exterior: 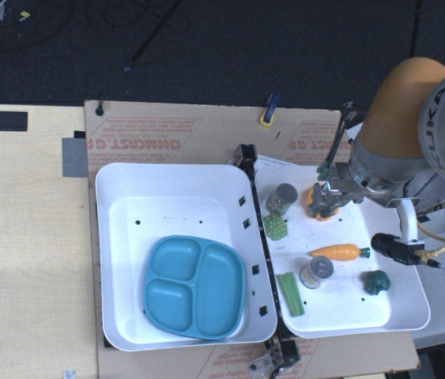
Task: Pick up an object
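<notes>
My gripper is low in the right bin, at its far side. It sits directly over a small round orange object, which it partly covers. The same bin holds a grey can, a bumpy green piece, an orange carrot, a silver-topped jar, a flat green bar and a dark green lump.
The left bin holds a blue divided plate. A black divider runs between the two bins. A black cable fitting juts over the right bin's right side. A blue-and-yellow clip lies on the cardboard behind.
</notes>
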Motion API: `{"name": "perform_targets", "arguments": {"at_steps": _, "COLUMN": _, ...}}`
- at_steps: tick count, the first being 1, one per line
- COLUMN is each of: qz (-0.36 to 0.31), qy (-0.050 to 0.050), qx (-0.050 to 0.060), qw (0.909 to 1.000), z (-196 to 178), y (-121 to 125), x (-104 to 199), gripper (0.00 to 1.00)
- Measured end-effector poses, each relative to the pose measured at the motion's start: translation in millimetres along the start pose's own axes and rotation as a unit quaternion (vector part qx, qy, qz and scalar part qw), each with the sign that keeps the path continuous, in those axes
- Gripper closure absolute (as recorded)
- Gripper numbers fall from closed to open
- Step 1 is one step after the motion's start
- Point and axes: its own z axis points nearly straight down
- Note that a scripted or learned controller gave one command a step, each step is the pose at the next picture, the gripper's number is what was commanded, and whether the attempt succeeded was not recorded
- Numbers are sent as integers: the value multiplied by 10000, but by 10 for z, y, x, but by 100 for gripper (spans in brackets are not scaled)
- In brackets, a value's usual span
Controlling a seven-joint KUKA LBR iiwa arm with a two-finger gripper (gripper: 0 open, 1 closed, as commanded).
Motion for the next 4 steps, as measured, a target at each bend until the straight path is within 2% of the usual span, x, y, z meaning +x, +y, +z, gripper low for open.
{"name": "perform_targets", "arguments": {"at_steps": 2, "qz": 5, "qy": -4, "qx": 1, "qw": 10000, "z": 25, "y": -188, "x": 915, "gripper": 100}}
{"name": "perform_targets", "arguments": {"at_steps": 3, "qz": 3, "qy": -6, "qx": 7, "qw": 10000, "z": 36, "y": -439, "x": 1359, "gripper": 100}}
{"name": "perform_targets", "arguments": {"at_steps": 4, "qz": 18, "qy": -12, "qx": -3, "qw": 10000, "z": 33, "y": -425, "x": 1357, "gripper": 100}}
